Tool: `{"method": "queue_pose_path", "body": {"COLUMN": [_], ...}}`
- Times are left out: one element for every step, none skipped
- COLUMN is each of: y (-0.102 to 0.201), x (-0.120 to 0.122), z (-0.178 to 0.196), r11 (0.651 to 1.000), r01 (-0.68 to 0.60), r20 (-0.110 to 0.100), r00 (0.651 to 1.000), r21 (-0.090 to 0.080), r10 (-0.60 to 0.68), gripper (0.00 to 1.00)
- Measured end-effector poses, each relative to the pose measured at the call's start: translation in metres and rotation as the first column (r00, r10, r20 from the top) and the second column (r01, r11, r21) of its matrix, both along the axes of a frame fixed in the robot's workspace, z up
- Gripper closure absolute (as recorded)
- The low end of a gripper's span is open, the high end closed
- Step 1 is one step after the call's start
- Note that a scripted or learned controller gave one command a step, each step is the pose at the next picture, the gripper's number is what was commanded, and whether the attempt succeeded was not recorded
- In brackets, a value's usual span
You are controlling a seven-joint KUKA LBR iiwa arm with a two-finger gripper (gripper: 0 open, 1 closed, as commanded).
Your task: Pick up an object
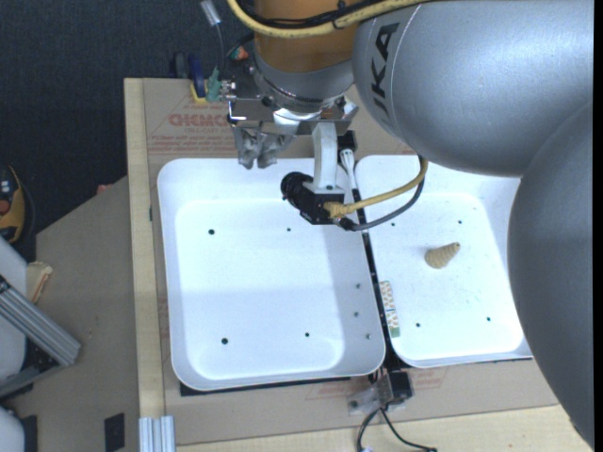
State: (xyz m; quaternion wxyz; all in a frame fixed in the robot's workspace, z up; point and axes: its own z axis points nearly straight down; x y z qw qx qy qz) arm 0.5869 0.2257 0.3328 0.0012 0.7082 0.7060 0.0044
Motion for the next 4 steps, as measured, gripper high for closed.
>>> {"method": "queue_pose_path", "body": {"y": [0.000,0.001,-0.002,-0.001], "x": [0.000,0.001,-0.035,-0.032], "z": [0.010,0.021,-0.056,-0.040], "r11": [1.000,1.000,1.000,1.000], "r01": [0.000,0.000,-0.002,-0.001], "r20": [0.002,0.004,-0.020,-0.007], "r00": [1.000,1.000,1.000,1.000], "r21": [0.001,0.002,-0.008,-0.004], "r10": [0.000,0.000,0.002,0.001], "gripper": [1.00,1.00,1.00,1.00]}}
